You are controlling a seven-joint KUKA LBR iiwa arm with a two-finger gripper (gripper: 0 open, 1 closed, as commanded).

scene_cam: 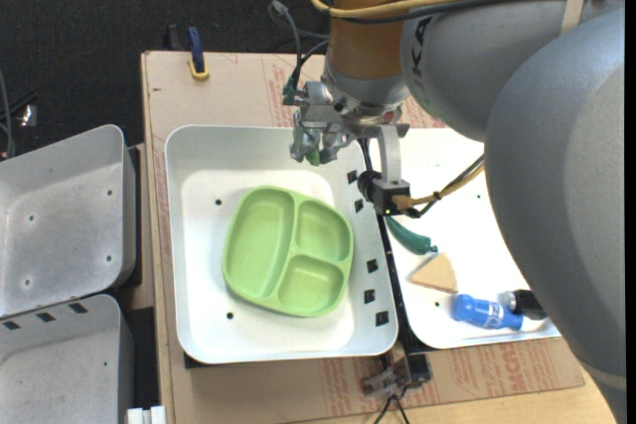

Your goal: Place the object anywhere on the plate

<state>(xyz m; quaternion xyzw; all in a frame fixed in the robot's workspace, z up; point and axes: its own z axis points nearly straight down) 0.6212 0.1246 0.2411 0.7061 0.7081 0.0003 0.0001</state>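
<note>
A small green object (316, 154) sits between the fingers of the gripper (314, 152), which is closed on it above the rear rim of the left bin (189, 154). The green divided plate (288, 251) lies below and in front, in the middle of that bin, well apart from the object. The step in hand appears to be the carry toward the plate; the next move calls for travel forward over a compartment, then a descent and release. In the right bin (437, 154) lie a dark green piece (410, 235), a tan wedge (435, 273) and a blue bottle (487, 312).
</note>
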